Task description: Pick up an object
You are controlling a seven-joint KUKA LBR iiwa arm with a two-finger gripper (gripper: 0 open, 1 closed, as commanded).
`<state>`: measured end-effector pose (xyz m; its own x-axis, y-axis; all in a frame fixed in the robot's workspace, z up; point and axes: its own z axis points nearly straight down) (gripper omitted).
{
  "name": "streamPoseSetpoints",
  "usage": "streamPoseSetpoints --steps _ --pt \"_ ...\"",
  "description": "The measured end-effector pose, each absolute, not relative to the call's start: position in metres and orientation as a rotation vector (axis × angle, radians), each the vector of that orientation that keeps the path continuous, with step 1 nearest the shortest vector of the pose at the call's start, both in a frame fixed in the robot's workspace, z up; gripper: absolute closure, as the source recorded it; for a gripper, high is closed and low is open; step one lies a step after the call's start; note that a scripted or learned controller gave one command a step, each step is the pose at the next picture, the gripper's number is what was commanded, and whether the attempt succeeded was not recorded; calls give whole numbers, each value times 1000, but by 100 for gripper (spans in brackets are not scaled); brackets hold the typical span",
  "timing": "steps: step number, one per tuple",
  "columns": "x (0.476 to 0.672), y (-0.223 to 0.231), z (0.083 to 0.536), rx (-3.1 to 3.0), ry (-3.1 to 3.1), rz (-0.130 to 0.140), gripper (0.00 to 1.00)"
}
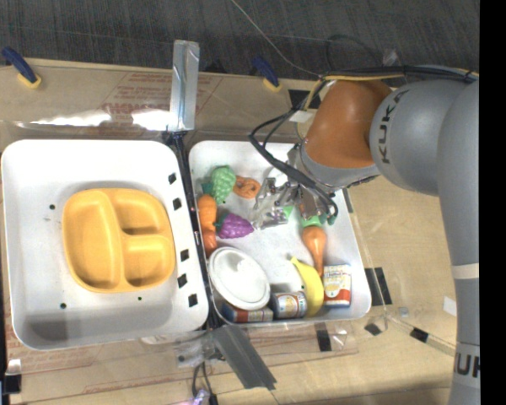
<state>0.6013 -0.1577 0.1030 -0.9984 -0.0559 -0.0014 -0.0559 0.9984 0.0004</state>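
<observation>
My claw (274, 202) hovers, grip state unclear; the purple grapes (234, 225) sit just left, so I should descend squarely.

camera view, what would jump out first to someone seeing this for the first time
The big yellow divided plastic tray sits alone in the left white bin. The right white bin is crowded with toy food, such as a purple grape bunch and a yellow banana. The grey arm's end effector hangs over that clutter.
</observation>
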Motion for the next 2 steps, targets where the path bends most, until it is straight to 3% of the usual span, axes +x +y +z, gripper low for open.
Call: streamPoseSetpoints --steps 1,2 --pt "644 -100 214 203 3125 0 100" --pt "644 -99 223 195 3128 -2 100"
